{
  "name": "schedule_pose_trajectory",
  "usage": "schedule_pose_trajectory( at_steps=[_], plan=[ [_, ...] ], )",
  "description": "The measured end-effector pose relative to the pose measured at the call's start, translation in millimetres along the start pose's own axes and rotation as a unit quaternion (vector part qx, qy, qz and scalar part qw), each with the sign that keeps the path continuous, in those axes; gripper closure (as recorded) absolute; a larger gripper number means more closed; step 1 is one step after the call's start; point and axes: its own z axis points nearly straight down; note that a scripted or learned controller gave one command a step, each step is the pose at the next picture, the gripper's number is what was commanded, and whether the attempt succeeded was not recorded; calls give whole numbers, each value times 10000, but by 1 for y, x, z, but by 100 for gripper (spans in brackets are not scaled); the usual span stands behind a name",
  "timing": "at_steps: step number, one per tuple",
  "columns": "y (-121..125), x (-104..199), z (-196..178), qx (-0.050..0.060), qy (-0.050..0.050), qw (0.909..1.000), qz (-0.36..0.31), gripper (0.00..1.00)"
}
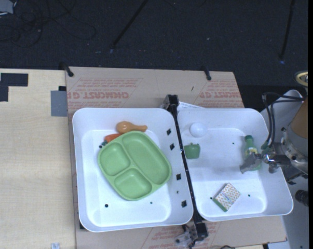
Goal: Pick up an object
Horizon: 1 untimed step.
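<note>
The bench carries two shallow white bins side by side; the left bin point(89, 206) holds a green divided plate point(134, 165), which lies flat and covers most of its floor. An orange toy piece point(126, 127) lies at the plate's far edge, partly tucked under its rim. That overlap would, in judgement, make it an awkward first pick.

The right bin point(273, 204) holds the loose small items, spread well apart from one another: a white ball point(198, 129) near the far left corner; a small green block point(191, 151) close against the divider wall; a patterned flat packet point(227, 196) lying tilted toward the near edge; a small green object point(248, 140) by the right wall. Such spacing leaves room for fingers to descend on either side of a single item.

The arm enters from the right; the gripper point(251, 162) sits low inside the right bin, just beside the small green object and near the bin's right wall. The fingers appear as a grey blurred mass; whether they stand apart or together cannot be told, and no item is visibly between them. The task's thing is therefore judged to remain in the bin; the nearest candidate is the small green object; nothing has yet been lifted.
</note>
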Motion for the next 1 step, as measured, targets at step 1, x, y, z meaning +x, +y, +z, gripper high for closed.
schedule_pose_trajectory(
  at_steps=[1],
  plan=[
    [3,0,-7,-68,-17,10000,-13,0]
  ],
)
